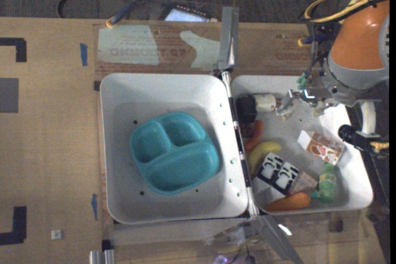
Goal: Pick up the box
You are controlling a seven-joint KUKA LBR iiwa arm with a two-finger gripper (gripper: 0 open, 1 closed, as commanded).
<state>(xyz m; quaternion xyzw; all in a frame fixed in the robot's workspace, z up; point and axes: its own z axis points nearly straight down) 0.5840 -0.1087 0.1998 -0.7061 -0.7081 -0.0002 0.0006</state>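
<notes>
At the bottom of the frame, in the right bin [359,191], a carrot [289,201] lies along the near wall with a green bottle [327,185] just right of it. Above the carrot sits a black-and-white pack [279,171], touching a banana [263,153] on its left. The box [324,148], small, white with brown print, lies tilted right of centre in this bin, just above the bottle. A red pepper [254,135] leans by the divider, and a dark can [246,109] and white cup [266,102] lie near the far wall. The left bin [117,145] holds a teal tray [174,151]. At upper right the arm [365,40] bends over the right bin's far corner, wrist pointing down-left. The gripper [304,100] hangs above bare floor, up and left of the box; whether it is parted or closed cannot be made out.
</notes>
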